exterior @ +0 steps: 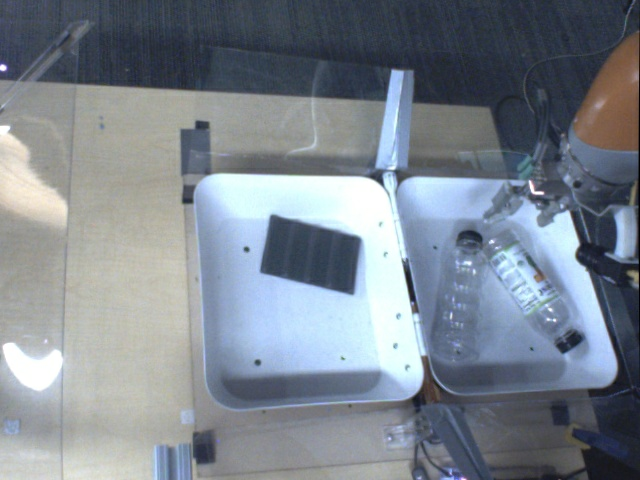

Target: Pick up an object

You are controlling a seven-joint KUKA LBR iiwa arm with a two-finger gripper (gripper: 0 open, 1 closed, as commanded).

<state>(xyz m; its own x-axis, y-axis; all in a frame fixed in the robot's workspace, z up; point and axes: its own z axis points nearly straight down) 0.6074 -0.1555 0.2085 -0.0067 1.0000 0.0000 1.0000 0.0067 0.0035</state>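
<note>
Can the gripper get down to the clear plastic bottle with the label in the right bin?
Probably yes: the gripper hovers near the labelled clear plastic bottle, with nothing covering it.

Fixed overhead camera slants down on both bins (300, 393).

The arm (610, 108) reaches in from the right, its gripper (530, 203) hanging with jaws spread.

You have two shallow white bins: the left bin (215, 268) and the right bin (590, 368). You count two clear plastic bottles, one unlabelled (459, 298) and one labelled (525, 286), and one dark ribbed pad (311, 254).
</note>
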